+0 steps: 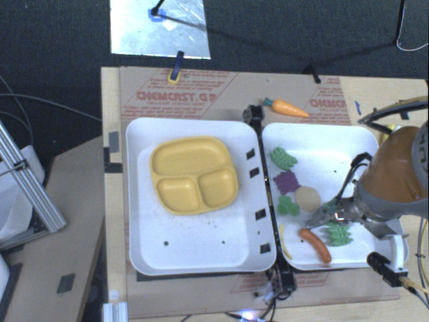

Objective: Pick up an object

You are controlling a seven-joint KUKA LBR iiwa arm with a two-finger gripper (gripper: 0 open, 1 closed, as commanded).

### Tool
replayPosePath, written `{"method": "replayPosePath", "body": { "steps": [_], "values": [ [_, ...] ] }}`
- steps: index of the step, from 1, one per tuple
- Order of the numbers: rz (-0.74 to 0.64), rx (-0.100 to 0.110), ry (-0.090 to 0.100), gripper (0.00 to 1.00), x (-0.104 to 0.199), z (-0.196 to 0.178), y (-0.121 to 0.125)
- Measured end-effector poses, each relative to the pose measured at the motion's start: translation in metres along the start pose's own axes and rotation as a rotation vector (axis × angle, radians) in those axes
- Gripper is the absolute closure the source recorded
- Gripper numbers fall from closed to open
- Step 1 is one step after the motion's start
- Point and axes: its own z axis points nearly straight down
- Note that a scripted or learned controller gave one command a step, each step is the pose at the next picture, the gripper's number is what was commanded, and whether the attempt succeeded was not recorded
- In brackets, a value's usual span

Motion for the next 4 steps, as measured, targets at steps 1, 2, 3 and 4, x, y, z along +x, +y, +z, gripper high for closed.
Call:
{"method": "replayPosePath", "body": {
  "steps": [1, 2, 3, 4],
  "values": [
    [-0.005, -0.008, -0.002, 0.00, 0.045, -0.001, 0.055],
    [0.001, -0.006, -0.003, 1.00, 0.042, -0.012, 0.053],
    [-0.012, -0.013, 0.003, 1.00, 0.149, -0.106, 0.050],
    [-0.007, -0.010, 0.002, 1.00, 0.196, -0.190, 0.002]
  ]
}}
